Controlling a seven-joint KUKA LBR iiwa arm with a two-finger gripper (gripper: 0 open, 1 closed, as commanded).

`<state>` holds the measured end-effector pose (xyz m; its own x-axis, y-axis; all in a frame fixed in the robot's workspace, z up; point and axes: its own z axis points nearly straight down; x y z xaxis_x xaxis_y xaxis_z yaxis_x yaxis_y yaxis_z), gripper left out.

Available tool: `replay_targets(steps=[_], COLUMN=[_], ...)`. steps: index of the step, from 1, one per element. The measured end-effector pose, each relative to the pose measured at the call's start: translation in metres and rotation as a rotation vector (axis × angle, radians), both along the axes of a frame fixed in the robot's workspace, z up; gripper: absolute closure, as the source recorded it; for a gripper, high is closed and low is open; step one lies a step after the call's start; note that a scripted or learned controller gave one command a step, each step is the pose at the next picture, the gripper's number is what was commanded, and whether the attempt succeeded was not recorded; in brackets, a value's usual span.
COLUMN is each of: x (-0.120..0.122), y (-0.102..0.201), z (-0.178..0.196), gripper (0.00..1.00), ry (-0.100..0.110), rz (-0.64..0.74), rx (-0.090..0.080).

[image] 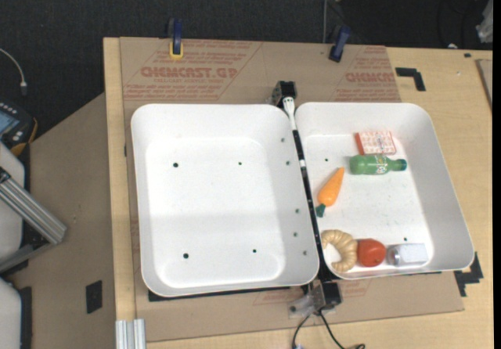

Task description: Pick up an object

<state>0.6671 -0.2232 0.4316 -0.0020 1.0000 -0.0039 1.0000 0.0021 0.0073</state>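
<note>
Here the arm and its gripper give nothing to judge, so whether the gripper is wide, narrow or holding anything cannot be told. All candidates lie in the right bin (438, 152). Near its far side a pink patterned box (374, 142) lies flat, and just in front of it, about touching, a green bottle (376, 166) lies on its side, long axis across the bin, its cap seemingly pointing right. The carrot (331, 186) lies close to the divider, tilted, its orange tip pointing up and right, its green end down and left. Along the near wall sit a croissant (339, 249), a red ball-like item (371, 252) and a clear-grey piece (408, 253), packed together. The carrot looks light, probably plastic, rigid and somewhat slick; it stands apart, so a grip across its thick middle, perpendicular to its axis, seems safest.
</note>
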Motion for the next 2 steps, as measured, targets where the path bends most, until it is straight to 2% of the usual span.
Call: replay_targets(steps=[1,2], x=[-0.016,0.000], y=[0.000,0.000], z=[-0.080,-0.045], gripper=[1.00,1.00], ry=[0.015,0.002], rz=[-0.003,0.000], rx=[0.005,0.001])
